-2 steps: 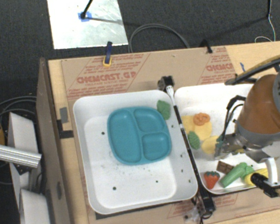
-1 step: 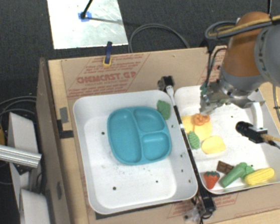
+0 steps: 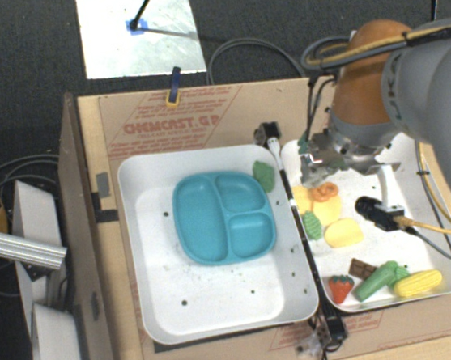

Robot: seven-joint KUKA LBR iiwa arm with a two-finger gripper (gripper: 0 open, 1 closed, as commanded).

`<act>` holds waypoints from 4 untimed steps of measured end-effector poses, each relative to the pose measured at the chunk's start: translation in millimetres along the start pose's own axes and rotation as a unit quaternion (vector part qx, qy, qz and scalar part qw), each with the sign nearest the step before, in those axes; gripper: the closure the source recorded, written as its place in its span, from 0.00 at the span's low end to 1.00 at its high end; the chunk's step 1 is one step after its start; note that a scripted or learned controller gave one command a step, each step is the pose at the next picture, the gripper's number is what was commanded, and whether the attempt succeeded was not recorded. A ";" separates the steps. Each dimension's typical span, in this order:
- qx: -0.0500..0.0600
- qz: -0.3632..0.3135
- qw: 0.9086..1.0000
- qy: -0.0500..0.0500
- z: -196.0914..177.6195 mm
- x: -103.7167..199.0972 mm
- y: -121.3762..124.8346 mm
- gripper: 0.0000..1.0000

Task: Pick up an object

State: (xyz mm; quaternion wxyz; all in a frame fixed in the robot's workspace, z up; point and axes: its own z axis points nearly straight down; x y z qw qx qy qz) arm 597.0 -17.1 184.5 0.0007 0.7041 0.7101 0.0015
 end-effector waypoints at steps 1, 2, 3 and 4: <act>0.001 0.002 1.000 -0.001 0.0 -2.9 -0.6 0.00; 0.005 0.007 1.000 -0.002 79.0 -71.9 -17.2 0.00; 0.002 0.004 1.000 -0.001 101.1 -69.0 -21.6 0.00; 0.000 0.003 1.000 0.000 89.4 -68.7 -20.3 1.00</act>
